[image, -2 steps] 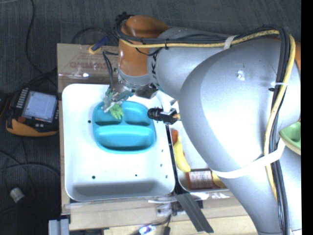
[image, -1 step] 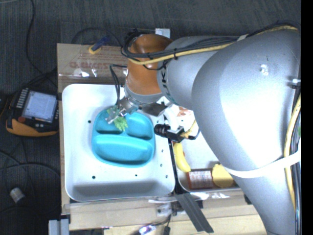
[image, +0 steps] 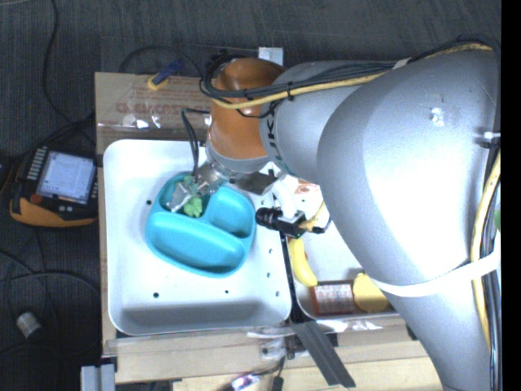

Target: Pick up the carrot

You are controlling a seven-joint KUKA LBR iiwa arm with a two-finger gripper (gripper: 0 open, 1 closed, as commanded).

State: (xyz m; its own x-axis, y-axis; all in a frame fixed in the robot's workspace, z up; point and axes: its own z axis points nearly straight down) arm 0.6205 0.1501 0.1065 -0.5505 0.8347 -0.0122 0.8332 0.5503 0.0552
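I see a divided blue plastic dish [image: 203, 239] lying in the left shallow white bin [image: 138, 292], with a small green item [image: 194, 206] in its upper compartment. The right white bin [image: 330, 255] holds a yellow banana [image: 302, 265] and a red-labelled bottle [image: 334, 297], though the grey arm [image: 391, 177] hides most of it. I can't make out the carrot. The two-finger gripper [image: 191, 190] sits over the dish, and I cannot tell its state.

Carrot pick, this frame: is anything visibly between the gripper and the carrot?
Cannot judge. The gripper reaches into the blue divided dish in the left bin, over something green. No carrot is identifiable; the arm covers much of the right bin.
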